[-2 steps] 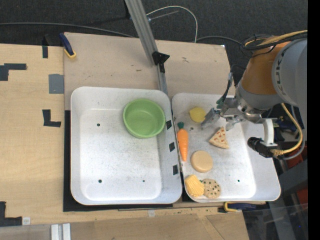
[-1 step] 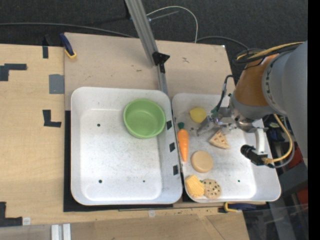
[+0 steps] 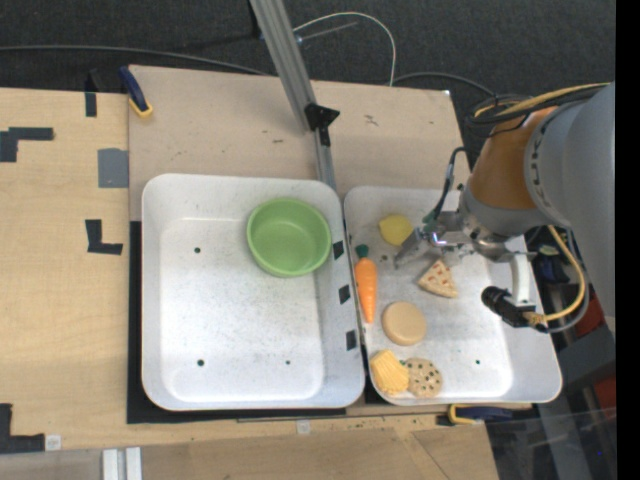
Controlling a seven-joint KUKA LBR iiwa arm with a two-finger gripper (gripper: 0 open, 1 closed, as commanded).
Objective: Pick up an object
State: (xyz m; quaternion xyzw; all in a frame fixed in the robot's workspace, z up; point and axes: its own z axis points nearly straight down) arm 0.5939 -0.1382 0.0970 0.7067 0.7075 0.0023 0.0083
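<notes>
- Grey and orange, the arm (image 3: 545, 173) reaches in from the right over the right-hand shallow white bin (image 3: 520, 368), with its hand (image 3: 425, 243) low over that bin's upper middle.
- Metal fingers (image 3: 408, 252) of the hand stand a little apart, and nothing shows between them.
- Just left of the hand and slightly above it lies a small yellow lemon-shaped piece (image 3: 395, 230), close to the fingertips; whether it touches them cannot be told.
- Just below and to the right of the hand lies a tan wedge of toy cheese with holes (image 3: 438, 280), near the hand but apart from it.
- Left of and below the hand, along the bin's left wall, lies an orange toy carrot with a green top (image 3: 366, 286).
- Further below the hand rests a round beige disc (image 3: 404, 323).
- Below that, a yellow ridged corn-like piece (image 3: 389, 373) and a brown chocolate-chip cookie (image 3: 423, 377) lie just beside each other near the front edge.
- Well to the left of the hand, in the left-hand shallow white bin (image 3: 180, 298), stands a light green plastic bowl (image 3: 288, 236), upright, near that bin's upper right corner.
- Both bins sit side by side on the tan wooden surface (image 3: 60, 268).
</notes>
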